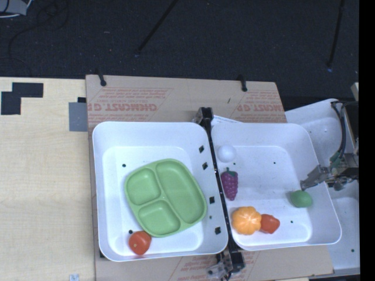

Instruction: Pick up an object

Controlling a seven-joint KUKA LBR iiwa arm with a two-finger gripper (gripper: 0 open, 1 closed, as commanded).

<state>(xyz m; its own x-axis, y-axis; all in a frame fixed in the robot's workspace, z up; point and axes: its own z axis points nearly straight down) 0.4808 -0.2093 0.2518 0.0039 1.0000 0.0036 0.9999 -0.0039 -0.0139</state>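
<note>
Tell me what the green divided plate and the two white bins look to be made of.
Green divided plate: probably moulded plastic, matte, with an even colour and soft rounded compartment ridges. Left bin and right bin: likely thin formed plastic, smooth and slightly glossy, with rounded corners.

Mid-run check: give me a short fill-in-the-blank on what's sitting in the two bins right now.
1. The green divided plate lies in the ____ bin.
2. The purple grapes lie in the ____ bin.
3. The plate has ____ compartments.
4. The gripper is nearest the ____ object.

Missing words: left; right; three; green
</note>
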